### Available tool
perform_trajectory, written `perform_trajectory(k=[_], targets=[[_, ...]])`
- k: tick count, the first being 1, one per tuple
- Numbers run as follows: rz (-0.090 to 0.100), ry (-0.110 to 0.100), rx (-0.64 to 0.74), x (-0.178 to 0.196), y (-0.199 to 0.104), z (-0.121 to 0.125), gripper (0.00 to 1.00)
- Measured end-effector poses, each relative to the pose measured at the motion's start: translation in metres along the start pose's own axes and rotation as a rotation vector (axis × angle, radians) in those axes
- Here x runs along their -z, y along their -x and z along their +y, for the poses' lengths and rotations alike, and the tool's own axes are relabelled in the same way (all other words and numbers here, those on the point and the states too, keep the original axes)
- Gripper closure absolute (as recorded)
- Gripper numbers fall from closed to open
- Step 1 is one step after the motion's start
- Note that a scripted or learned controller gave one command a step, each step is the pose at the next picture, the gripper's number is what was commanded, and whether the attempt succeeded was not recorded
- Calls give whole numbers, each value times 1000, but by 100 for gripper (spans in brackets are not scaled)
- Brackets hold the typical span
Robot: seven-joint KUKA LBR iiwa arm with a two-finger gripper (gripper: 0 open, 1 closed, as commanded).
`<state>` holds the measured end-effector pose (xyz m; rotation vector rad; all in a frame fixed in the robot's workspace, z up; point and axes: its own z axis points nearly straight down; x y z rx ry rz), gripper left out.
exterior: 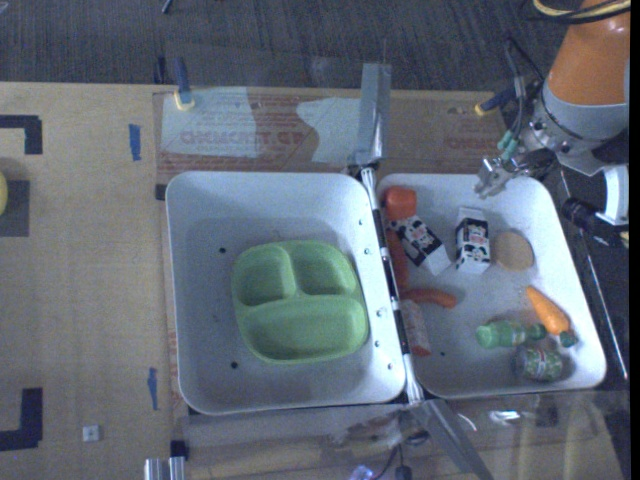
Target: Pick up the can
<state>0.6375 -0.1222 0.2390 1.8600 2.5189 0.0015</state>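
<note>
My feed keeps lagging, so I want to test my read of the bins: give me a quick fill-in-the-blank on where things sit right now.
1. The green divided tray lies in the ____ bin.
2. The can sits near the right bin's ____ right corner.
3. The pincer hovers over the right bin's ____ edge, apart from the can.
4. The green bottle lies just ____ the can in the view.

Missing words: left; near (bottom); far (top); above
</note>
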Motion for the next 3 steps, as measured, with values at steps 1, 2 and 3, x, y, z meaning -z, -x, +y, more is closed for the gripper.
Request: perform_trajectory(k=[1,2,3], targets=[[6,-8,-222,-25,2,6,100],[8,-12,-291,-35,-21,-72,100],[10,-10,-10,-36,-17,-107,100]])
